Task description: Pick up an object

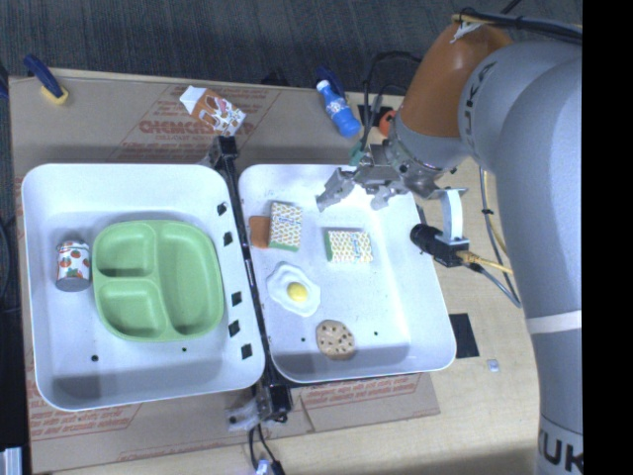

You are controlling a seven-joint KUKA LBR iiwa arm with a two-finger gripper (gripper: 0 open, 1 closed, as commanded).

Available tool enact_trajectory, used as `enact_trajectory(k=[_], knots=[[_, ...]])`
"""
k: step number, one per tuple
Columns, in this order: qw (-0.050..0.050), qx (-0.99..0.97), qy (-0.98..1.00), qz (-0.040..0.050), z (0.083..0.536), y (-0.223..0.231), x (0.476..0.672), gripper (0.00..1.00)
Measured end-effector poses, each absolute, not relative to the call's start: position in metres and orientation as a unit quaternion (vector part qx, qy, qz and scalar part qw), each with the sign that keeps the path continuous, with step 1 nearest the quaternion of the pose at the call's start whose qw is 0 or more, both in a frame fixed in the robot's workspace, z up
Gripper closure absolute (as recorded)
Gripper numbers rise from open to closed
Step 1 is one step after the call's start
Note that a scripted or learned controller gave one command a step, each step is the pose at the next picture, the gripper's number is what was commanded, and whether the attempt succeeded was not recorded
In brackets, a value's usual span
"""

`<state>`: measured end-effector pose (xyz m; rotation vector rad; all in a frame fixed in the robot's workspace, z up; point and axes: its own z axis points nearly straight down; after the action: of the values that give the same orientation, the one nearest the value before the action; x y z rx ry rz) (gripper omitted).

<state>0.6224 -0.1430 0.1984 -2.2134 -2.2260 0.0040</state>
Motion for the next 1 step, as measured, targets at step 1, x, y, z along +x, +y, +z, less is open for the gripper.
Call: enact_trajectory(k=[1], knots=[[0.000, -0.705, -0.710, -0.0006, 0.2875, -0.0705, 0.6414, 0.00]])
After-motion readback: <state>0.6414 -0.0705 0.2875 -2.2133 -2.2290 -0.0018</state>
